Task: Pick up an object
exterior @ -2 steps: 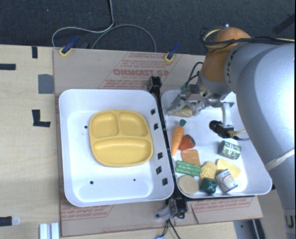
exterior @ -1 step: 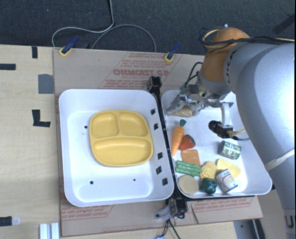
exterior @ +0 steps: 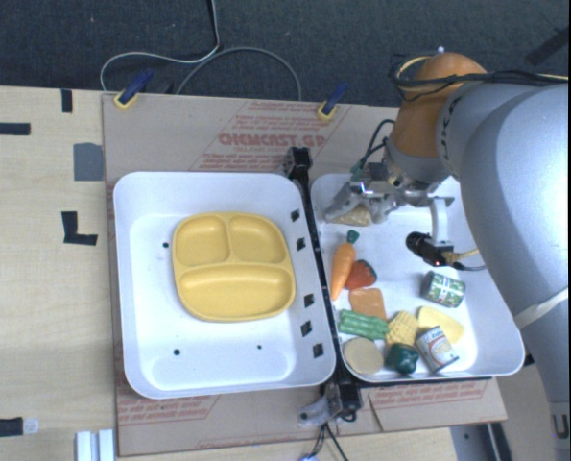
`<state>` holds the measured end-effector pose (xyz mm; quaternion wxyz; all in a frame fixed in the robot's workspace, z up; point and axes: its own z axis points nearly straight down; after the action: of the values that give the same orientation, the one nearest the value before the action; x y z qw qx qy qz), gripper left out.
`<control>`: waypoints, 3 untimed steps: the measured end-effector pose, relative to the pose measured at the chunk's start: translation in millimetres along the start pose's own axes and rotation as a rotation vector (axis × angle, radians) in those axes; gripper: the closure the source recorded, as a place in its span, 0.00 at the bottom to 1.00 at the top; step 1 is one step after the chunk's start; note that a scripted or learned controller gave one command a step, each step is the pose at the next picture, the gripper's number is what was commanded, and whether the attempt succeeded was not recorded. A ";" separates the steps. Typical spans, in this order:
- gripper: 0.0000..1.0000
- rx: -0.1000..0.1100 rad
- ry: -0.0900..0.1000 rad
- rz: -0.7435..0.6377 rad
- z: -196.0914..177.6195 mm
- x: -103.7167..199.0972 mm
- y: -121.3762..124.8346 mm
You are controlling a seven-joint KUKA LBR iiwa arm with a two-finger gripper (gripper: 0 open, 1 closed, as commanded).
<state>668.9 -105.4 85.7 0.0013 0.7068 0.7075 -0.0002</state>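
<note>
Wooden table [exterior: 35, 257] carries 2 bins; the tool [exterior: 362, 205] hovers over the right bin's [exterior: 501, 339] far end, grip unreadable. Nearby carrot [exterior: 342, 269] looks light, stiff, slippery: grip mid-body.

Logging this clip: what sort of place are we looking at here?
Most likely a robotics lab bench for pick-up trials, not a real kitchen. The arm reaches over two white bins; the food in the right one is toys, like a carrot; the cardboard base is clamped, with cables trailing off.
</note>
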 end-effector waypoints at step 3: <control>0.00 0.000 -0.002 0.000 0.0 0.3 -0.1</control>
<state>668.8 -105.1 85.7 0.0022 0.7069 0.7073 -0.0009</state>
